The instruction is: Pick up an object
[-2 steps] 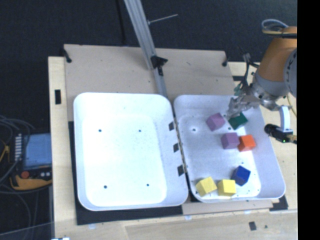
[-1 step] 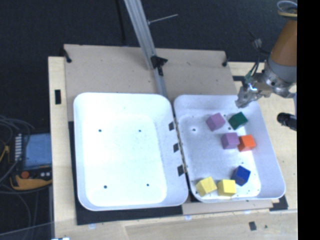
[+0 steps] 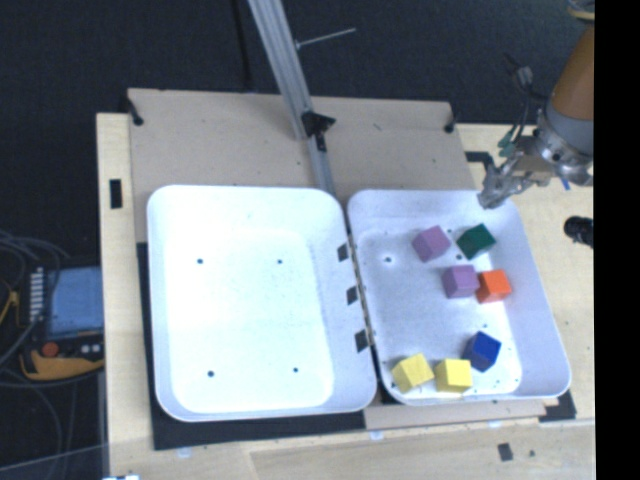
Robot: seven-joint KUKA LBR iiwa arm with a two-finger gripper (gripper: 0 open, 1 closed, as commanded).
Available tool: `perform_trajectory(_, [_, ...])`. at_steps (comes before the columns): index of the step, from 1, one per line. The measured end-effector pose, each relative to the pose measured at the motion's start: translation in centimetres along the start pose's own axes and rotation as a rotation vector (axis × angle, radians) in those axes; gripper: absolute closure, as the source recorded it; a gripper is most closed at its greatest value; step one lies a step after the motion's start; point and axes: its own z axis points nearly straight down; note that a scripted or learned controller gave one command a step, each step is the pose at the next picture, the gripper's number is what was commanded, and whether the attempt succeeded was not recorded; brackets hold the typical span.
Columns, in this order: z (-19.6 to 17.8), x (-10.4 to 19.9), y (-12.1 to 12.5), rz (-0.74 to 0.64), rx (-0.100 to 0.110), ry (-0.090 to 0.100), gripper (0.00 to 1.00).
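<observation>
1. The arm [image 3: 575, 88] enters at the upper right of the frame, its orange band near the right edge.
2. The gripper [image 3: 493, 196] hangs over the upper right corner of the right bin [image 3: 372, 298], just above the rim there.
3. Its tip is small and blurred, so whether it is parted or closed cannot be told; nothing can be seen in it.
4. The green cube [image 3: 476, 240] lies nearest the gripper, just below it, in the upper right part of the right bin.
5. A purple cube [image 3: 431, 242] sits just left of the green one, apart from it.
6. A second purple cube [image 3: 460, 281] lies lower, touching or nearly touching the orange cube [image 3: 494, 286] on its right.
7. The blue cube [image 3: 483, 350] sits toward the lower right of that bin.
8. Two yellow cubes lie along the bottom edge: one [image 3: 411, 372] at the left, the other [image 3: 453, 374] just beside it, close to the blue cube.
9. The left bin [image 3: 170, 298] fills the centre left of the frame, side by side with the right bin.
10. A metal rail [image 3: 285, 63] slants down from the top centre to the gap between the bins.
</observation>
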Motion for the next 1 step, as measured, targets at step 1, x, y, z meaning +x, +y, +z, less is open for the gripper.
perform_trajectory(1, [0.45, 4.45, -0.8, 0.001, 0.005, 0.002, 1.0])
